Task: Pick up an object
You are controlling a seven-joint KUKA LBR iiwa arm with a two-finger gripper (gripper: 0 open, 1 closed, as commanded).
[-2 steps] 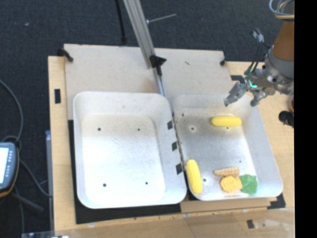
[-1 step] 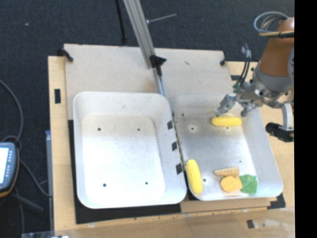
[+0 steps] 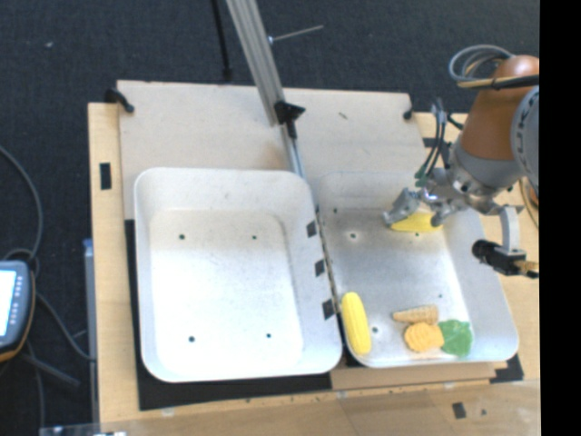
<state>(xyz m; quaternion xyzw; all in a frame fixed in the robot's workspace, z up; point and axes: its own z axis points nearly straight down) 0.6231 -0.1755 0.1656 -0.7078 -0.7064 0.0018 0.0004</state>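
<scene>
The bench (image 3: 209, 125) is seen bearing two shallow white bins side by side. The left bin (image 3: 227, 271) is set against the right bin (image 3: 381, 243), where all the objects are found. The grey arm (image 3: 495, 134) is reached in from the right, and its gripper (image 3: 419, 209) is lowered over the far part of the right bin. Its fingers are spread apart astride a flat yellow piece (image 3: 416, 222), which is seen between them. Along the near edge, a yellow corn cob (image 3: 355, 322) is laid, with a tan piece (image 3: 416, 315), an orange round piece (image 3: 422, 337) and a green piece (image 3: 457, 337) clustered beside it.
</scene>
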